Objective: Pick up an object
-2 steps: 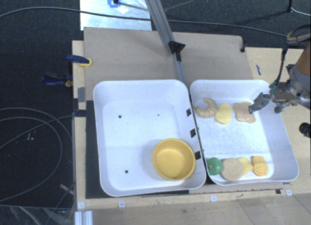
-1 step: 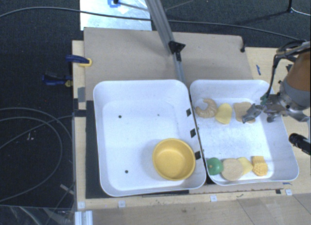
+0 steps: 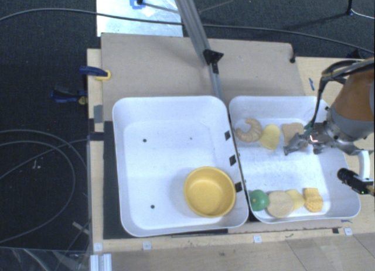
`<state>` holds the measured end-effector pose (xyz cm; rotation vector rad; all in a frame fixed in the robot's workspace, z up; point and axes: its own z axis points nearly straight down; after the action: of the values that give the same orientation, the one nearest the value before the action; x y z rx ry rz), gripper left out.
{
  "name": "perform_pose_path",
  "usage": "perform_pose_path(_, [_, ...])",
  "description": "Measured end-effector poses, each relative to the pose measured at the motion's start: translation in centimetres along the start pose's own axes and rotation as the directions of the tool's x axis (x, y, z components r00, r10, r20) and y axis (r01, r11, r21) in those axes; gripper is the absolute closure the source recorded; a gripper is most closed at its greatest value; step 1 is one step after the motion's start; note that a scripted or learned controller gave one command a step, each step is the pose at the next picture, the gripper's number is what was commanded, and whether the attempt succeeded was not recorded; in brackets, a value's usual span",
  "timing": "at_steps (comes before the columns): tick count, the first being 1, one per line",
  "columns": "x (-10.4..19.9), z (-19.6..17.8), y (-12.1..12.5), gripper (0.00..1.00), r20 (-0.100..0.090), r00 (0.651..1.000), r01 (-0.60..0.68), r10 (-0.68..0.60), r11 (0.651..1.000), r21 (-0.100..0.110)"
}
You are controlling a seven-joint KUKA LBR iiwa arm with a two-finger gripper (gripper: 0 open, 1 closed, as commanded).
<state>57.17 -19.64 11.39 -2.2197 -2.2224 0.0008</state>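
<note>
My gripper (image 3: pixel 295 145) is low over the right bin (image 3: pixel 337 173), at its upper middle, with the arm coming in from the right. Just above and left of it lies a tan toast-like piece (image 3: pixel 291 129), very close to the gripper tip. Further left are a pale yellow piece (image 3: pixel 270 137) and a tan croissant (image 3: pixel 250 130). Along the bin's front edge sit a green ball (image 3: pixel 258 199), a round beige biscuit (image 3: pixel 280 203), a yellow slice (image 3: pixel 296 198) and a small yellow waffle (image 3: pixel 313 199). I see nothing held in the gripper.
The left bin (image 3: pixel 152 147) holds a yellow bowl (image 3: pixel 210 191) at its front right corner. A grey pole (image 3: pixel 193 24) slants over the bench to the seam between the bins. A blue clamp (image 3: pixel 94 73) grips the bench's left edge.
</note>
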Motion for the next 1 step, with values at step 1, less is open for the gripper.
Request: perform_pose_path(1, [0.02,2.33,0.09,0.0,0.001,1.0,-0.001,0.001,1.0,-0.002])
